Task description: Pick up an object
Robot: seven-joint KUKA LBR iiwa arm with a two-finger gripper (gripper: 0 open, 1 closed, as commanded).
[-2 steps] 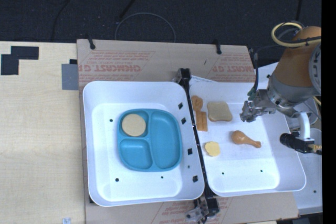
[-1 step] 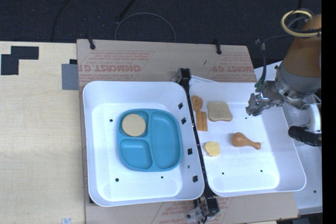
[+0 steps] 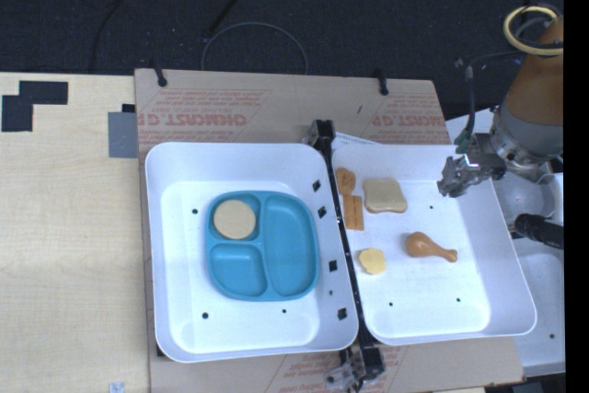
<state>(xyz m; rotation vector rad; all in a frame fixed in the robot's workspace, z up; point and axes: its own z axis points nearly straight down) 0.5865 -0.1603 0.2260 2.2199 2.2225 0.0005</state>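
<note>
Two shallow white bins sat side by side on the bench, filling the lower middle of the frame. The left bin (image 3: 175,198) held a blue divided plate (image 3: 281,258), and a round tan cookie (image 3: 234,219) lay in the plate's upper left compartment; the other two compartments showed bare blue. The right bin (image 3: 502,290) held five small food pieces. A slice of bread (image 3: 384,195) lay toward the upper middle of that bin, with a small brown roll-like piece (image 3: 344,179) just to its left and a flat orange-brown strip (image 3: 352,213) below that piece, close against the divider between the bins. A round pale-yellow piece (image 3: 372,261) rested lower down, and a drumstick (image 3: 430,247) lay to its right, near the bin's centre, thick end to the left and thin end pointing right. The gripper (image 3: 457,178) hung at the upper right edge of the right bin, at the end of the arm (image 3: 534,97) coming in from the right side of the frame. It was dark and small there, and whether it was spread or closed could not be told. Nothing showed between its tips. The drumstick lay below and slightly left of the gripper, apart from it, and the bread lay to the gripper's left, also apart.
</note>
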